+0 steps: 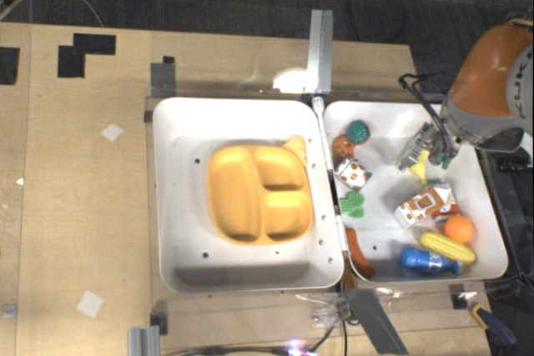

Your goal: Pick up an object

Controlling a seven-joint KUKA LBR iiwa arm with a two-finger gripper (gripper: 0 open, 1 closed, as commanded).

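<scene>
Tray in left bin; toys in right bin.

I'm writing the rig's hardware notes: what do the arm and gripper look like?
The arm is grey with a broad, rounded orange band above the wrist. A thin black cable loops along it. The gripper is small, dark grey metal with two fingers.

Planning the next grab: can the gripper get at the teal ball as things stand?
Probably yes. The teal ball sits alone near the right bin's far wall, with bare floor between it and the gripper. The nearest item, a brown toy, lies beside it on the side away from the gripper.
</scene>
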